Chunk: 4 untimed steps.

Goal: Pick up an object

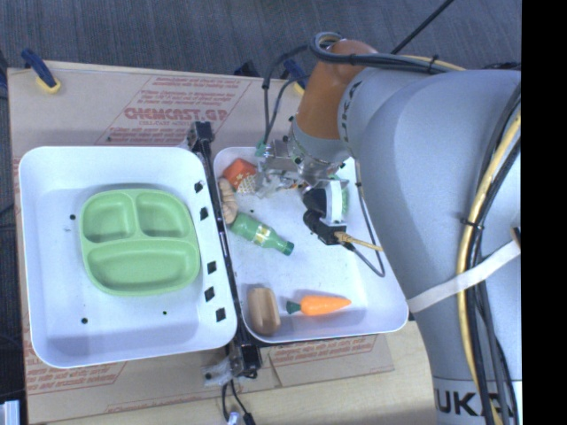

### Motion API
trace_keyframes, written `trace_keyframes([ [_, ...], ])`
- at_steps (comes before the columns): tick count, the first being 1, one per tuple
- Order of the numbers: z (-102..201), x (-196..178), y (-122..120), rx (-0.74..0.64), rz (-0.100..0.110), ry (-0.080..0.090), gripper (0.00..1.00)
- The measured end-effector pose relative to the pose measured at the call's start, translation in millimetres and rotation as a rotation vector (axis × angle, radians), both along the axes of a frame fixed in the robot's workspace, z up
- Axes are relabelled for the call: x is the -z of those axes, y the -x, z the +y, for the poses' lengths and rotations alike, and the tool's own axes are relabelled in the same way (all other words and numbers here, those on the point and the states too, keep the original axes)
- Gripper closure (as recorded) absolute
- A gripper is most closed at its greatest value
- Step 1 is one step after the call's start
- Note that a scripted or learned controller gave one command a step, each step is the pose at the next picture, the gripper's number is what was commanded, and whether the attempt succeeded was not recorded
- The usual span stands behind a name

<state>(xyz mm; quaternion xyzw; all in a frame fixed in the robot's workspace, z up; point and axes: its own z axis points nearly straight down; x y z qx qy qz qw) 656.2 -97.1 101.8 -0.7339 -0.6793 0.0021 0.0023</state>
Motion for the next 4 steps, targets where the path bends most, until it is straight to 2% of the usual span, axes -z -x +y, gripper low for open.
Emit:
trace_keyframes([
  [1,-39.7,-131.0,-0.7,-0.287,-0.006,0.001,1.0],
  [2,-39.4,-130.3,-0.5,-0.287,-0.005,0.0,0.0],
  [3,-17.6,-33.0,17.3,-0.587,-0.002,-0.003,0.0],
  [4,-48.0,4.6,-0.1,-0.833,0.006,-0.011,0.0],
])
